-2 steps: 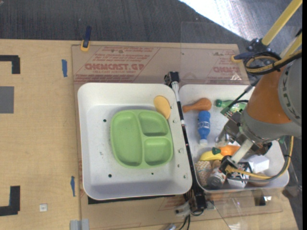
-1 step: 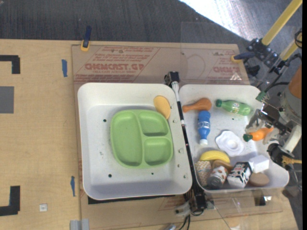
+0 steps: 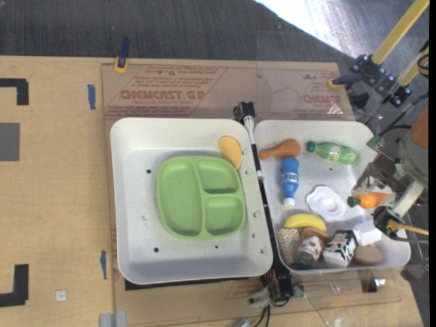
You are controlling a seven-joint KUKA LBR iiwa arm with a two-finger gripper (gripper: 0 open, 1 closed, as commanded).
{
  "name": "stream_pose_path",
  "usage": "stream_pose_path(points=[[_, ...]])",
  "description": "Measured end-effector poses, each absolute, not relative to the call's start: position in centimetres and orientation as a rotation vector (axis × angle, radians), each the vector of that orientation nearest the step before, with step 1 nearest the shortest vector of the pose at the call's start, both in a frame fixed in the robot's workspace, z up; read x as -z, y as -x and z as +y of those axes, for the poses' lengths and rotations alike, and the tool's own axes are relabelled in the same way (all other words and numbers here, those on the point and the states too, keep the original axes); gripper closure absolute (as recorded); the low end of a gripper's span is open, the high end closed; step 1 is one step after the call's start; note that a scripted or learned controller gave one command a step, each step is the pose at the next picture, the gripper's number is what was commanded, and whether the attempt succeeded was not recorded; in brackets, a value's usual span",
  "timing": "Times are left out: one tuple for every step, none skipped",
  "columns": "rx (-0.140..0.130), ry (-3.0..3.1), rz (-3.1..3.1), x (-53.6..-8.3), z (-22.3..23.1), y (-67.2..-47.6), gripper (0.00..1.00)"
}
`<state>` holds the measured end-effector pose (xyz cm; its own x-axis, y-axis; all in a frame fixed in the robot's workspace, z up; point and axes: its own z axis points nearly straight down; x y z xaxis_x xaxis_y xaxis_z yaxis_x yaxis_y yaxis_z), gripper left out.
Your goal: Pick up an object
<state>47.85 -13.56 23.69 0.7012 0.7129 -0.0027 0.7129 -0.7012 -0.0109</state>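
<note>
hovering at the right bin's (image 3: 398, 254) edge, the hand (image 3: 381, 193) (grip state cannot be told) is nearest a light, slippery carrot (image 3: 371, 199), best pinched mid-body.

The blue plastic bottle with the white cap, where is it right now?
The blue plastic bottle lies in the right-hand white bin, near its left wall, below the brown drumstick and above the yellow banana.

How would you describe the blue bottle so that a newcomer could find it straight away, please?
Start at the right bin, the crowded one. Near its left wall, just below the brown drumstick, lies the blue bottle, lengthwise with its white cap toward the camera. It is the only blue item; the other bottle, the green bottle, lies farther right.
</note>
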Motion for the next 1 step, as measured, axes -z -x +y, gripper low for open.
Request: stream_pose_path(points=[[-0.004,2.88,-1.264,-23.56,-20.4,-47.89,1.0]])
